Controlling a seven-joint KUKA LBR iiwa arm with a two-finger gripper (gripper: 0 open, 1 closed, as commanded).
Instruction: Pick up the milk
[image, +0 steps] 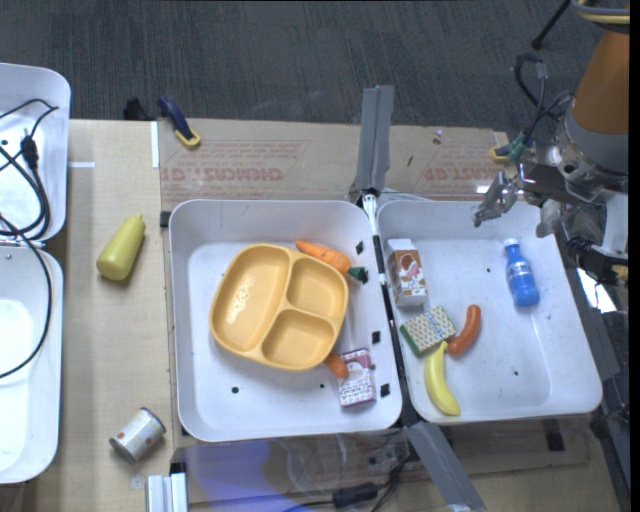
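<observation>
The milk carton (406, 273), white with a brown picture, lies near the left wall of the right bin (560, 400). My gripper (495, 205) hangs over the bin's far side, up and to the right of the carton and well apart from it. I see nothing held under it. The grey arm with its orange band reaches in from the upper right corner.
Also in the right bin are a blue bottle (521, 273), a green patterned box (428, 328), a sausage (465, 330) and a banana (441, 379). The left bin (190, 300) holds a yellow divided plate (280, 306), a carrot (325, 254) and a small pink carton (357, 378).
</observation>
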